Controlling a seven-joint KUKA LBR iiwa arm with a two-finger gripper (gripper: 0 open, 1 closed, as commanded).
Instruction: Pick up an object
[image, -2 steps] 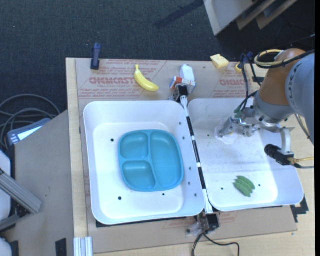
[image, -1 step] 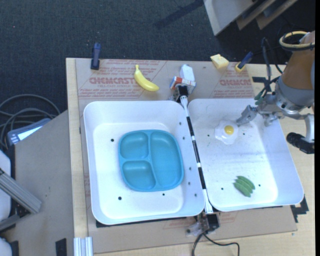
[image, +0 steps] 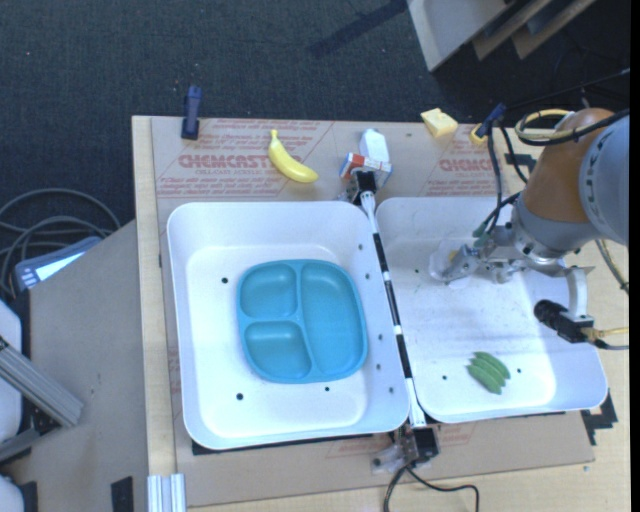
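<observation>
Hand (image: 447, 268) hovers well apart from green pods (image: 489, 371).

Colours, both bins
You see white bins (image: 200, 240), blue divided plate (image: 300, 320), green pea pod (image: 490, 371), yellow banana (image: 289, 160), grey arm (image: 590, 190) with orange band (image: 560, 180).

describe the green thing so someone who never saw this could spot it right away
Find the right-hand white bin, the one the arm reaches into. Near its front edge lies a small green pod-like object, apart from the pincer further back. It is the one green item there; the other bin holds a blue divided plate.
</observation>
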